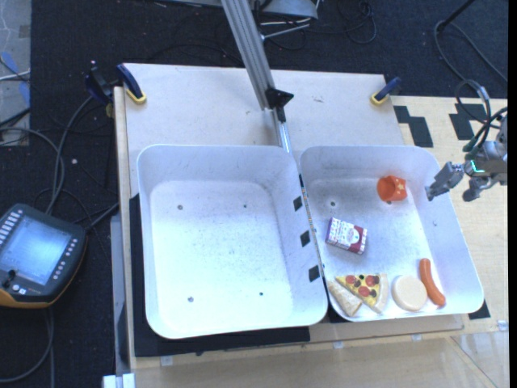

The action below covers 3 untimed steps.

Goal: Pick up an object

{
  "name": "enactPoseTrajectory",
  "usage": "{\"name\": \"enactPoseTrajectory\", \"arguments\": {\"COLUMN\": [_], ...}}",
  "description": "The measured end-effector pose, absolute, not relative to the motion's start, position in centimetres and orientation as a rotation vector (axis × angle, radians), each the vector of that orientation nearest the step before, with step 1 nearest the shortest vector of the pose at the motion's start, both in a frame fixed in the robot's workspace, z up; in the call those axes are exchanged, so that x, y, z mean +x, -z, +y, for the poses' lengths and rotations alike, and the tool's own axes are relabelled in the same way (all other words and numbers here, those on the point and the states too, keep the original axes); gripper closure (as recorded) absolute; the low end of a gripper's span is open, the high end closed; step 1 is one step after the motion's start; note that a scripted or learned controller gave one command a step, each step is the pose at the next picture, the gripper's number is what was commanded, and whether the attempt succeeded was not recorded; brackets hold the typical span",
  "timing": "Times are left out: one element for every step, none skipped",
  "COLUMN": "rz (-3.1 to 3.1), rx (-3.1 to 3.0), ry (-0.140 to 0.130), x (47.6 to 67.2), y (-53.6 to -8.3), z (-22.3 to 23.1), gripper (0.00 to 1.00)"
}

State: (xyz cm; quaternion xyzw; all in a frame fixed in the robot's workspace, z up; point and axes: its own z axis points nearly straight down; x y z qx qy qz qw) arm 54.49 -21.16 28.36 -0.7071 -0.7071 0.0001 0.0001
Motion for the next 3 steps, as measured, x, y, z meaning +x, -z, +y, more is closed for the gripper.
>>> {"name": "enactPoseTrajectory", "arguments": {"rz": [-2.221,-2.219,-2.22], "rx": [-2.221,-2.218,-2.219], "ry": [0.0,-0.004,-0.003], "x": [54.5,54.3,55.2], "y": [-28.4,-23.2,-17.9], "z": [-21.2,-20.1,-20.3], "gripper": [0.0,0.0,0.0]}}
